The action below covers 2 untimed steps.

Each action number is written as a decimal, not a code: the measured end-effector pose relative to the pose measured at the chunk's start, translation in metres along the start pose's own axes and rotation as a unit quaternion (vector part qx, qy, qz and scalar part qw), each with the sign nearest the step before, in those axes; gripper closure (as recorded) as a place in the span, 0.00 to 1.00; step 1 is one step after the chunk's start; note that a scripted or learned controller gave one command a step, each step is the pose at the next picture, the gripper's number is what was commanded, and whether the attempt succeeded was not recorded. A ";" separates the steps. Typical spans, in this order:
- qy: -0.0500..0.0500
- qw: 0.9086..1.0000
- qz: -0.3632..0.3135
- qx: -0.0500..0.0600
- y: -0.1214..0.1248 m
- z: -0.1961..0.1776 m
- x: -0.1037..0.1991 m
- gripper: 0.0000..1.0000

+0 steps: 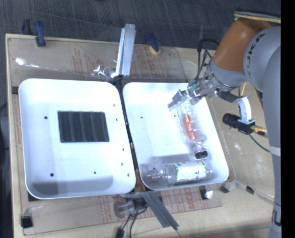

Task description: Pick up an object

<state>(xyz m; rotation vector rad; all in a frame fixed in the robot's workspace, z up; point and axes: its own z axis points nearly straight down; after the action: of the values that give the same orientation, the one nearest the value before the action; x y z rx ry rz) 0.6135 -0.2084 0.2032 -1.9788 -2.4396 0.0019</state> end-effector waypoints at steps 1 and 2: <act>0.002 1.000 0.024 0.002 -0.028 0.097 0.007 0.00; 0.000 1.000 -0.002 -0.001 -0.037 -0.003 0.005 0.00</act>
<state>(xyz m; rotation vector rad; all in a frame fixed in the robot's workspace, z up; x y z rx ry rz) 0.5759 -0.2114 0.2063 -1.9751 -2.4434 0.0007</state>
